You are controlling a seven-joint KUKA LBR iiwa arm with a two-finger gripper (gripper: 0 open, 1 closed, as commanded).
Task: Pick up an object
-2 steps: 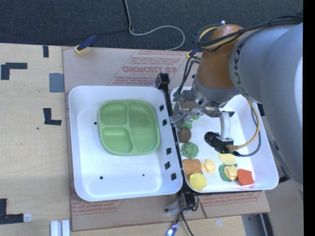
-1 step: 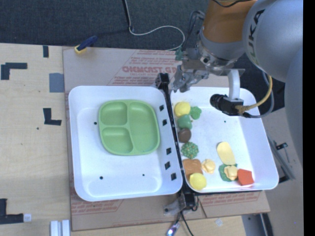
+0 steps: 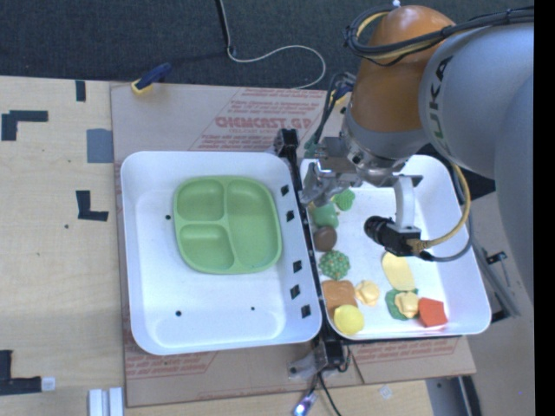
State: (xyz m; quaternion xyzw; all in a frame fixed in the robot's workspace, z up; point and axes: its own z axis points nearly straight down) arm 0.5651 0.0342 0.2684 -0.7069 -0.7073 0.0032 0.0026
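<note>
Here we hang our gripper (image 3: 325,189) low over the right bin (image 3: 460,232), at its left wall, just above a green toy piece (image 3: 344,201) and a brown one (image 3: 325,237). We cannot tell how it is set. The candidates are small, smooth play foods clustered along that wall: a bumpy green ball (image 3: 335,264), a yellow lump (image 3: 349,320). The left bin (image 3: 139,258) holds a glossy green divided plate (image 3: 228,224).

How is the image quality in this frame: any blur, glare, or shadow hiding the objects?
Camera view: lighting is even and soft; the green plate and the toy food in the right bin are sharp. The arm, close to the lens, looks large and slightly soft, and it covers that bin's upper part. The white bins are bright, without harsh glare.
</note>
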